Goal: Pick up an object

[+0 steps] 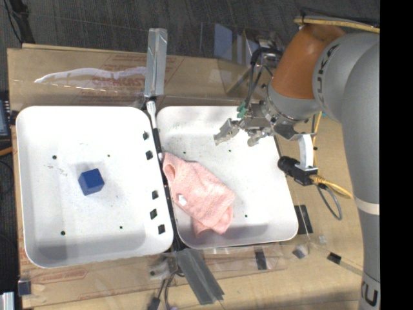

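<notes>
Bright light from above makes the white bins (39, 173) glare; soft shadows; the picture looks a bit fuzzy.

Grey arm (348, 76) with orange band, bent in from the right, claw (237, 134) spread open, empty.

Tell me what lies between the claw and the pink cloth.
Nothing visible does. The claw is over the right bin near its far side, and only bare white floor separates it from the pink cloth.
</notes>
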You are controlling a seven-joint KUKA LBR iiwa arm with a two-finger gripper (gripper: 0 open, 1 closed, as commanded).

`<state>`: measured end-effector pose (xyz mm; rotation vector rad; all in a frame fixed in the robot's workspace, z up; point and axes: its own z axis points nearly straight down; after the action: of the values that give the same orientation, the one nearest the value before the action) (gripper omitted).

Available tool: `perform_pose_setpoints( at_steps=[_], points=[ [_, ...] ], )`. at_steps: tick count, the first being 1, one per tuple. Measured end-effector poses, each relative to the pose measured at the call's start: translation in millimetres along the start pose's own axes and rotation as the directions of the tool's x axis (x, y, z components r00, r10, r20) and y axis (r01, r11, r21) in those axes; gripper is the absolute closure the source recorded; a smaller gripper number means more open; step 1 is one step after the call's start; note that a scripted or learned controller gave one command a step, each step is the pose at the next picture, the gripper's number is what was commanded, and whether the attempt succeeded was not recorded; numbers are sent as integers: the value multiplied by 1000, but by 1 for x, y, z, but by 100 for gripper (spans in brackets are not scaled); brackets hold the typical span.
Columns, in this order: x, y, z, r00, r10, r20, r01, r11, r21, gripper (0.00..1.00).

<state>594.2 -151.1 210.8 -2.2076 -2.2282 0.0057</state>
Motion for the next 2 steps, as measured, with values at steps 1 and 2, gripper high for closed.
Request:
perform_pose_setpoints(
  at_steps=[1,2],
  points=[
    [-7,-42,111,995,-97,0,97,995,0,0],
    [-29,-88,119,993,-119,1,119,993,-5,0]
  ],
)
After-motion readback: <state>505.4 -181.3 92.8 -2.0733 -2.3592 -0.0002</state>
